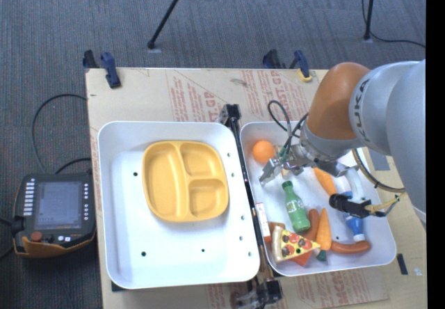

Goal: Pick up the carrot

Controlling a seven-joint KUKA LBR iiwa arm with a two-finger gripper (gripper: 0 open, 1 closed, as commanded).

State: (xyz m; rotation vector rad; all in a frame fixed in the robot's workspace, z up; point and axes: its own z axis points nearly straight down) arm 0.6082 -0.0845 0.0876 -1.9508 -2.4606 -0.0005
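The carrot [324, 227] is orange and tapered, with a small green top at its near end. It lies in the right bin [381, 227] between a green bottle [295, 207] and a blue and white bottle [354, 223]. My gripper [272, 170] hangs over the left part of that bin, just below an orange ball [263, 151] and above the green bottle's cap. It is open, with nothing between its fingers. The carrot lies apart from it, toward the near right.
A second orange piece [324, 181] lies partly under the wrist. A pizza slice [293, 243], a reddish sausage [350, 247] and a brown stick [313, 220] crowd around the carrot. The left bin [122, 231] holds a yellow divided plate [185, 179].
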